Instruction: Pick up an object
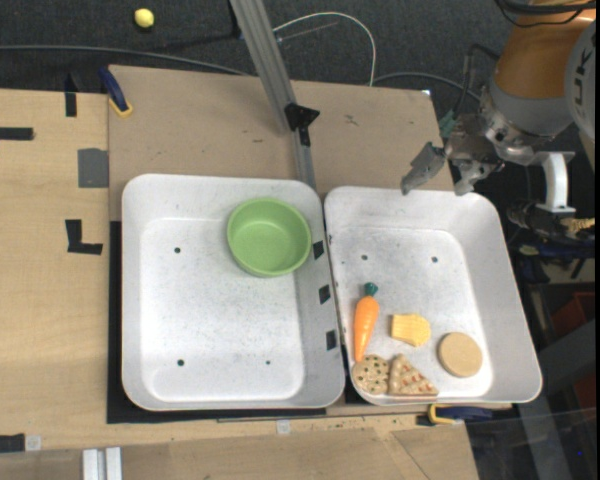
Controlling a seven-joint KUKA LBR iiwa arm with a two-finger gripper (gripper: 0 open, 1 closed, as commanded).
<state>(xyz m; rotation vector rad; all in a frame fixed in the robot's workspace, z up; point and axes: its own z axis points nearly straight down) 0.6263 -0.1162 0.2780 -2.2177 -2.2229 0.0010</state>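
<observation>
The end effector [442,171] hangs over the right bin's [500,258] far rim, fingers spread and seemingly empty, apparently staged to descend; the carrot [365,325] lies near the front.

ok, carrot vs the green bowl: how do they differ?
The carrot is orange, slim and lying flat in the right bin; the green bowl is round, much bigger and upright in the left bin. The carrot sits close to other toy food; the bowl sits alone. Both lie untouched, away from the end effector.
</observation>
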